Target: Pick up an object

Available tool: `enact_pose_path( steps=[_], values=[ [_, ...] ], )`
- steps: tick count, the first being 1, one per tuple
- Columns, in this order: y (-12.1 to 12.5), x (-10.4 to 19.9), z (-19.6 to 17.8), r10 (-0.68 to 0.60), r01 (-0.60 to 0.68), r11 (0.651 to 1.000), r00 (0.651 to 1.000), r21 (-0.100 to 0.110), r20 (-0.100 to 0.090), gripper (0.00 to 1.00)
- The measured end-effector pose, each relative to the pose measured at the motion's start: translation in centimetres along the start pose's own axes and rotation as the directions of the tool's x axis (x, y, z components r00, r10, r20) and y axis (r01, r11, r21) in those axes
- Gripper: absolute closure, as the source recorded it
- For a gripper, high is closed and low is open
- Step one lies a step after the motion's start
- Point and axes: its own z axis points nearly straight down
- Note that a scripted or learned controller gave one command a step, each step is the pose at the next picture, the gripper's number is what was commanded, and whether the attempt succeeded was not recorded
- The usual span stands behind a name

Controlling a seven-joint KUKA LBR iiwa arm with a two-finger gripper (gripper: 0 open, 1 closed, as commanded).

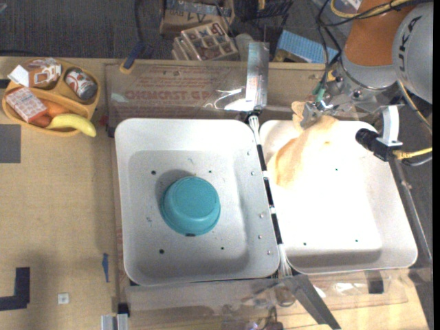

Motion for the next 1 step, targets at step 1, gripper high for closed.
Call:
enact_pose_path(
  steps=[1],
  values=[
    [-0.19, -0.98, 2.69, -0.434, 0.434, 0.901, 0.901, 0.0, -0.003, 1.0]
  ],
)
